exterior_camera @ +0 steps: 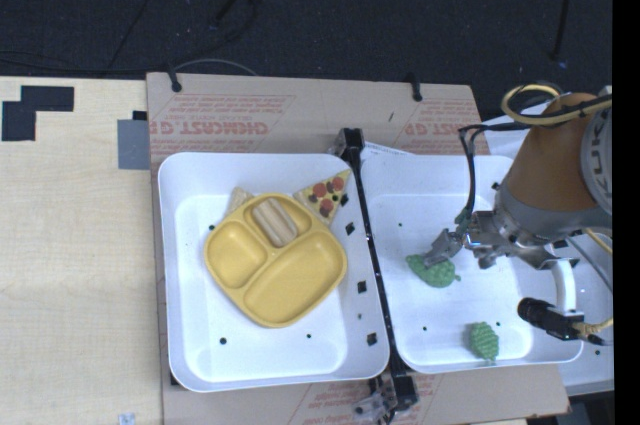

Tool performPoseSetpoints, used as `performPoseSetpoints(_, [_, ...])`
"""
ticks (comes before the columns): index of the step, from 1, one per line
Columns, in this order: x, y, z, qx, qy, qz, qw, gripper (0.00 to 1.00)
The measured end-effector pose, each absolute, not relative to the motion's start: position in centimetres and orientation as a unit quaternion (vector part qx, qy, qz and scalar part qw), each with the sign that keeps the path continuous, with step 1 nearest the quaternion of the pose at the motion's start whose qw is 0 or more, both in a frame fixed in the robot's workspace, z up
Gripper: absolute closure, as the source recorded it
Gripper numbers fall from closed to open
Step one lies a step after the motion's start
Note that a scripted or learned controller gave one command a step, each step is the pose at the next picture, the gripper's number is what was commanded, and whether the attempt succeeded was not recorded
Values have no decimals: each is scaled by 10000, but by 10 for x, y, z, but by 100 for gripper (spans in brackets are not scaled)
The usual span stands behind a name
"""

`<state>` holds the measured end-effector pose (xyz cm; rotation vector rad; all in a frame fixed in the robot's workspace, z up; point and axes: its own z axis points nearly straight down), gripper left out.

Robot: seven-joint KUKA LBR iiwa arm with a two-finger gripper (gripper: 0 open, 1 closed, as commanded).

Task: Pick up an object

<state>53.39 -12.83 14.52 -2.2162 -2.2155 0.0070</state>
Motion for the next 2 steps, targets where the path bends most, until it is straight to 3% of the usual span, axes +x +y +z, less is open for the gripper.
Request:
performPoseSetpoints(1, [532, -127, 91, -7071, -7071, 22, 41, 0])
performPoseSetpoints(2, [533, -129, 104, -7090, -7052, 19, 30, 100])
